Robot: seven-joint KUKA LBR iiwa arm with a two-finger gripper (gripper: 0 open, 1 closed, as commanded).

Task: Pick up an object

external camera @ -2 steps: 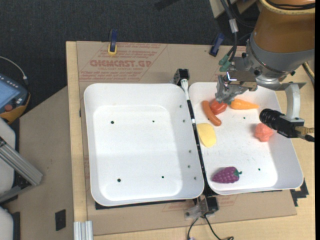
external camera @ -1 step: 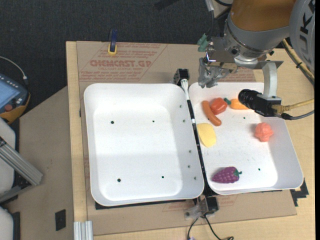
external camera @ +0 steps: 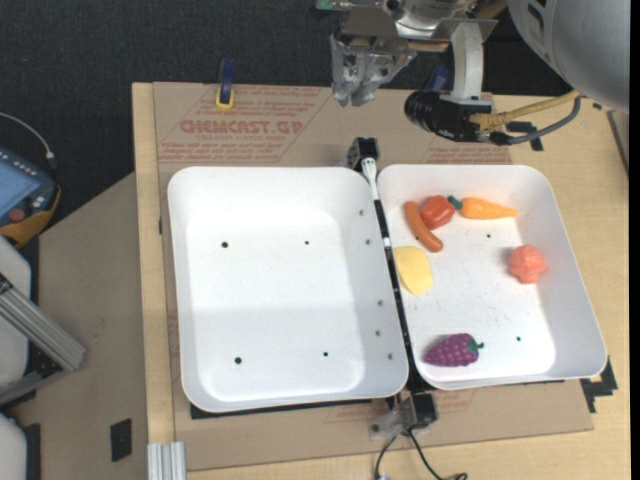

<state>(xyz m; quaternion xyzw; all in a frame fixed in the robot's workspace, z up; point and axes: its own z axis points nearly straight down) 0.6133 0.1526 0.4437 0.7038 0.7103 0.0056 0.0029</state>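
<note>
We see the toy food lying in the right bin [external camera: 575, 313]: a red pepper [external camera: 437, 211] touching a sausage [external camera: 422, 226], a carrot [external camera: 487, 208] just right of the pepper, a yellow lemon [external camera: 413, 270] below the sausage, a pink lump [external camera: 527, 264] toward the bin's right wall, and purple grapes [external camera: 452, 350] near its front rim. The gripper [external camera: 358, 78] hangs beyond the bin's far rim, over the cardboard; it holds nothing, and we cannot tell how wide its fingers stand.

Camera position: fixed above the bench [external camera: 150, 268], looking down at a slant.
Facing: from the near edge toward the far edge.
Distance: far enough to take in the left bin [external camera: 185, 298] and right bin [external camera: 570, 298] whole.
Arm [external camera: 570, 18]: enters at far right.
</note>
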